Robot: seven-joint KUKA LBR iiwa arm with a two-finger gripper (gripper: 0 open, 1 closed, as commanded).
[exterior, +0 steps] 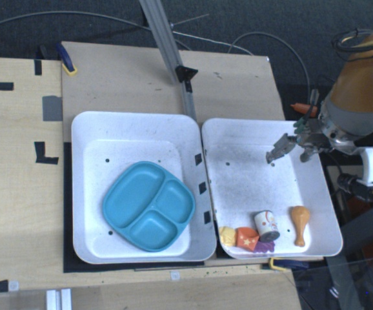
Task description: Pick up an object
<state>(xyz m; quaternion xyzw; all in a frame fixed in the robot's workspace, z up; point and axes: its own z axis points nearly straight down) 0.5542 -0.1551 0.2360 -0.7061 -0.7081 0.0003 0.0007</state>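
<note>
White plastic makes both bins on the wooden worktop (19,192), which stand side by side and touch along their inner walls. The left bin (83,173) holds a blue tray (149,205) with three compartments, lying a little turned. The right bin (244,134) has its small things gathered along the near wall: a yellow piece (228,236) in the corner, an orange block (247,237) just beside it, something purple (264,246) partly under them, a white can (266,225) lying tilted, and a tan drumstick toy (299,222) a little apart to the right. The arm comes from the right side, grey with its orange band (357,76) above the wrist, and the gripper (293,148) hangs over the far right part of the right bin, well apart from the group of things. Its jaws look spread, one dark finger reaching to the left over the bin floor and the other nearer to the bin wall, with nothing between them. A grey metal pole (164,34) stands slanted behind the bins, and thin cables (251,37) lie on the dark floor beyond.
</note>
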